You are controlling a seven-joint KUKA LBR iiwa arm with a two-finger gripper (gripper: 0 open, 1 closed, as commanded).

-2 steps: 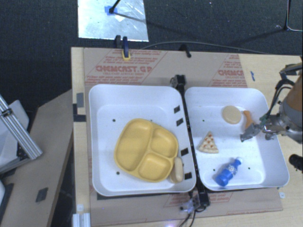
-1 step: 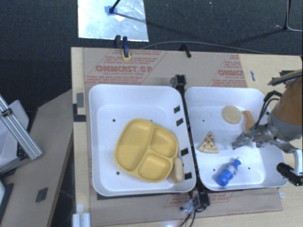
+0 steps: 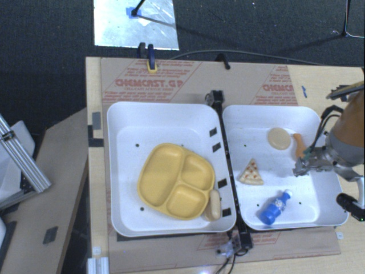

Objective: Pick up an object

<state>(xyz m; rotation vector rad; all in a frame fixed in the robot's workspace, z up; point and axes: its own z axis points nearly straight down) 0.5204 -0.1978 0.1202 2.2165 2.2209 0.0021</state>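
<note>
On the counter (image 3: pixel 171 76), the left bin (image 3: pixel 122 124) holds a yellow divided tray (image 3: pixel 174 178) and a pale roll (image 3: pixel 214 204), while the right bin (image 3: pixel 251 124) holds a pizza slice (image 3: pixel 251 173), blue bottle (image 3: pixel 274 207), round cookie (image 3: pixel 279 138) and carrot (image 3: pixel 298 144), with the tool (image 3: pixel 302 167) at its right side.

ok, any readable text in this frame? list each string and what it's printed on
"CHEMCAST G.P": red print, top left of the brown protective sheet under the bins.
Same red print at top right of the sheet: cut off and blurred, cannot be read whole.
Faint red print on the sheet's front edge: too small to read.
Blue bottle in the right bin: no legible label.
</note>
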